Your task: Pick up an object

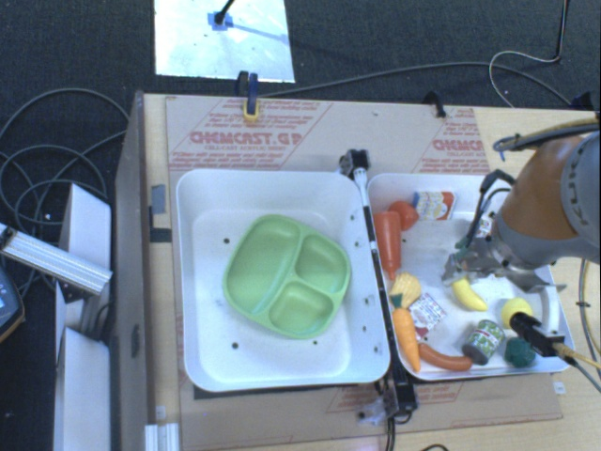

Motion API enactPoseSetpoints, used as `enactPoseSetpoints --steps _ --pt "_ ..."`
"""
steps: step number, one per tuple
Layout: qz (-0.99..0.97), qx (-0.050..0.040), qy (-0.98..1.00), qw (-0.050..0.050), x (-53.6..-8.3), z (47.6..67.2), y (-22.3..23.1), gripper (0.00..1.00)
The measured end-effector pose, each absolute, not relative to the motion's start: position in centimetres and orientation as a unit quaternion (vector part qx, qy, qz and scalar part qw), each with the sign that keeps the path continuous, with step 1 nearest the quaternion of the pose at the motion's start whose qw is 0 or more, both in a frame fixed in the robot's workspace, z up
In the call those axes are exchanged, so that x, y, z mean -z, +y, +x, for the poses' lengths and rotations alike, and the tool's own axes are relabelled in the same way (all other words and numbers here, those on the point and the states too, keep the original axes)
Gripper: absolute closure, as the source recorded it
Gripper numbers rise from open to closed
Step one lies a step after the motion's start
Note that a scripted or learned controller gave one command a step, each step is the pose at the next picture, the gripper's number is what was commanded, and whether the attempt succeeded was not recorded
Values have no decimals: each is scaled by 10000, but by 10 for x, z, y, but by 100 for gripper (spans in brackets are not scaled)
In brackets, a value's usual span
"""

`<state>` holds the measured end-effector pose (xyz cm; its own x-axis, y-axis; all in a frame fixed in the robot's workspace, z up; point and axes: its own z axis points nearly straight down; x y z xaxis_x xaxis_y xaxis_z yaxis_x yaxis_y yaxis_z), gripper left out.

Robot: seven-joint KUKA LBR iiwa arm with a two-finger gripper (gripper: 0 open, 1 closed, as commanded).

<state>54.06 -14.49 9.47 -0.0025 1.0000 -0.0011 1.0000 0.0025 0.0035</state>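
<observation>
Two white bins are borne side by side on the bench. The left bin (202, 252) is taken up by a green divided plate (286, 275) and nothing else. The right bin (554, 365) is crowded with toy food, and every piece is seen lying on the bin floor.

The arm (554, 200) is reached in from the right and is lowered over the right bin. The gripper (467, 263) is placed low among the items, just above and beside a banana (470, 296). Whether the jaws are released or clenched cannot be told, as the wrist hides them from above. Nothing is seen lifted.

Among the items, a tall orange bottle (388, 238) is laid along the bin's left wall, with a carrot (406, 339) below it and a sausage (445, 358) at the bottom edge. A small carton (434, 204) is set at the top. A can (483, 338), a lemon (517, 310), a corn piece (406, 287) and a dark green piece (519, 350) are scattered near the bottom.

By judgement, the task is at the grasp stage: the approach is done, with the banana the likeliest target. A secure grip and the lift are left to be done.
</observation>
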Motion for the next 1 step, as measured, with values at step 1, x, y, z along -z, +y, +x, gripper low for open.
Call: enactPoseSetpoints --steps 1 --pt "7057 -8 7085 18 -205 538 -151 100"
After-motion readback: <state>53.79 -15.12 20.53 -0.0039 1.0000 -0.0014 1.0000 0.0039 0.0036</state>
